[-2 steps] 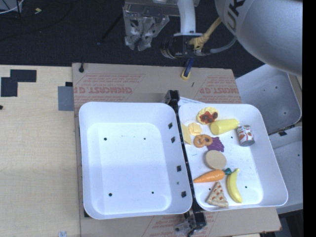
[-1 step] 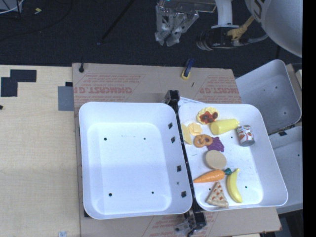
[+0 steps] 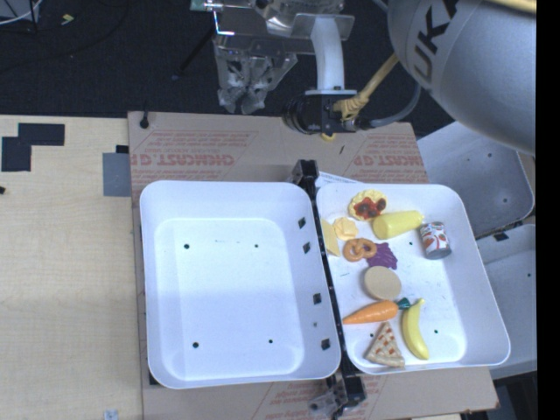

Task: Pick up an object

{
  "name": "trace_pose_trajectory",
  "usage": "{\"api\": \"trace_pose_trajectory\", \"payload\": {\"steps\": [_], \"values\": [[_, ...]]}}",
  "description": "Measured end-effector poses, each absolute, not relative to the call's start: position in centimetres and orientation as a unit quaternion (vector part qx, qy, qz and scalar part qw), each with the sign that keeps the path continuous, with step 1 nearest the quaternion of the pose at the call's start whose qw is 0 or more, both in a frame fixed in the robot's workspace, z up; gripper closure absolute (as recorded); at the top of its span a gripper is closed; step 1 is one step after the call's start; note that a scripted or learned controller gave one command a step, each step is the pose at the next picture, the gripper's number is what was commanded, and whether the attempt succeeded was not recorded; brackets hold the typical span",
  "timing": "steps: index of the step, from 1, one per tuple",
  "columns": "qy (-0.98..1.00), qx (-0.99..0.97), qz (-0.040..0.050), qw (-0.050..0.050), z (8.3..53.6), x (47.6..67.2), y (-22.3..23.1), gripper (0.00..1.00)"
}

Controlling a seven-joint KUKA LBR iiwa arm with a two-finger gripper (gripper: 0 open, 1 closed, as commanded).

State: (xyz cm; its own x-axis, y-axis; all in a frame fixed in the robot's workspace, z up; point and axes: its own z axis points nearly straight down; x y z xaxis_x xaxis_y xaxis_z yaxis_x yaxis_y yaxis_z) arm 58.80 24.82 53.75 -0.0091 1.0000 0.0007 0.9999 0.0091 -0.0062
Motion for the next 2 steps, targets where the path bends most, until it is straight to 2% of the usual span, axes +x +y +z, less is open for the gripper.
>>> {"api": "trace_pose_trajectory", "payload": {"steps": [1, 2], "values": [[-0.705, -0.709, 0.0024, 0.000, 53.6, 64.6, 19.5, 1.00], [-0.710, -0.705, 0.0023, 0.002, 53.8, 58.2, 24.7, 1.00]]}}
